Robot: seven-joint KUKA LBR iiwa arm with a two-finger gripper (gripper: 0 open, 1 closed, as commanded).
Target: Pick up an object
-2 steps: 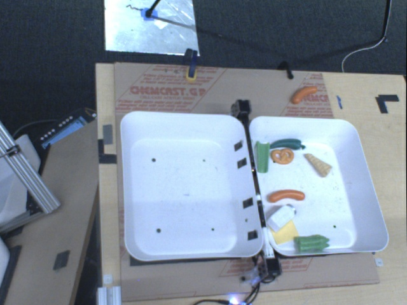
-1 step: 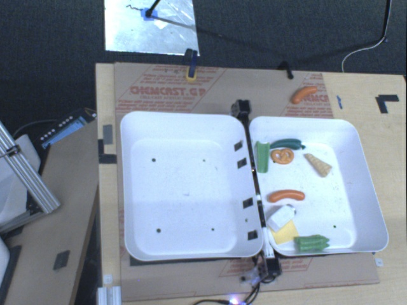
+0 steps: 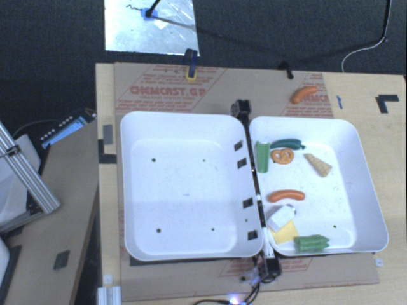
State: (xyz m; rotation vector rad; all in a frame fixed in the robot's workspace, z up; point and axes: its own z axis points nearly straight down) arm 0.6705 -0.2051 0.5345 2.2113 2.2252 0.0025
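The right bin (image 3: 362, 170) holds several toy food items. A green stick-shaped piece (image 3: 261, 156) stands along its left wall. Beside it lie a dark green pepper (image 3: 287, 143), a brown pretzel (image 3: 283, 156) and a tan cone (image 3: 318, 164). Lower down are an orange sausage (image 3: 286, 196), a white block (image 3: 280, 217), a yellow cheese wedge (image 3: 285, 232) and a green vegetable (image 3: 311, 243) at the front edge. The left bin (image 3: 184, 183) has a bare white floor.
A second orange sausage (image 3: 304, 94) lies outside the bins on the cardboard sheet behind the right bin. A yellow and blue clamp (image 3: 190, 65) sits at the bench's back edge. A shiny metal plate (image 3: 151, 16) lies on the floor behind. Aluminium framing (image 3: 25, 176) stands at left.
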